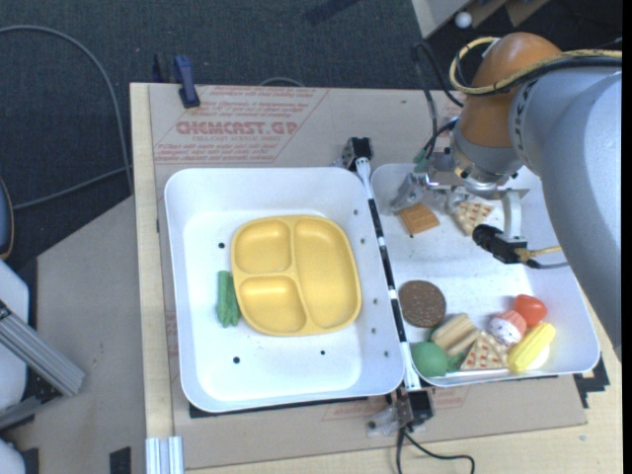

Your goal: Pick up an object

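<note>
My gripper [456,215] hangs low over the far end of the right bin [563,284], with its fingers spread open. A tan waffle piece [472,212] lies on the bin floor between the fingers. A brown toast square [420,220] lies just inside the left finger [405,197]. Neither piece is gripped. Toward the near end of this bin lie a dark brown round patty [423,303], a green piece [430,357], a bread roll [454,332], a pizza slice [482,354], a yellow corn cob [531,347] and a red tomato [529,309].
The left bin [188,245] holds a yellow divided plate [294,273] with a green pea pod [228,298] lying beside its left edge. A black clip [357,150] sits at the far end of the wall shared by the two bins. The arm's grey body [583,146] covers the right bin's far right corner.
</note>
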Robot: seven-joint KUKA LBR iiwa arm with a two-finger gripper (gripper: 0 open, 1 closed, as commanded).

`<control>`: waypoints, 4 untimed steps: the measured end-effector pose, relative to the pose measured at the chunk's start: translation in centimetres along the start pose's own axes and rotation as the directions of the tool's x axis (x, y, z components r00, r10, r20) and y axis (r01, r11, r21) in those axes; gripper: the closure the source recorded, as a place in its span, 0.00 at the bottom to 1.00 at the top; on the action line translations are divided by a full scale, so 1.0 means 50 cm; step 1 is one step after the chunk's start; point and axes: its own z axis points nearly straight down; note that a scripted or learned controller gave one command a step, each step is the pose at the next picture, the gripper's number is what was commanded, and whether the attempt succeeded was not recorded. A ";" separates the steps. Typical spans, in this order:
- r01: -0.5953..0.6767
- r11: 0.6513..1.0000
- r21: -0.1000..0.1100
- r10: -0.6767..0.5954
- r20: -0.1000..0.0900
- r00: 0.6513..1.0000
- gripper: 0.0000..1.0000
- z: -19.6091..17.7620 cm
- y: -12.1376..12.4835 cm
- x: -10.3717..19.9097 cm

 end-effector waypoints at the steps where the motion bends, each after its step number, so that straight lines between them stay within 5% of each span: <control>1: -0.001 1.000 0.000 0.001 0.000 1.000 0.00 0.000 0.000 -0.006; 4: -0.001 1.000 0.000 0.001 0.001 1.000 0.00 0.000 0.000 -0.015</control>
